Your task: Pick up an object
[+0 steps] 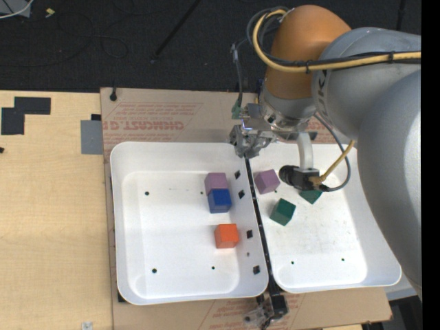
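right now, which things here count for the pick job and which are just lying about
For the job:
hand
purple cube
blue cube
orange cube
lilac cube
green cube
second green block

Lying about:
left bin
right bin
cardboard sheet

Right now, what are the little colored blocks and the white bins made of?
The orange block, blue block and purple block look like painted wood or foam: flat matte colors, no shine, softly rounded edges. I can't tell which. The left white bin looks like smooth molded plastic, with rounded corners and a faint gloss. The board under the bins looks like brown cardboard with printed lettering.
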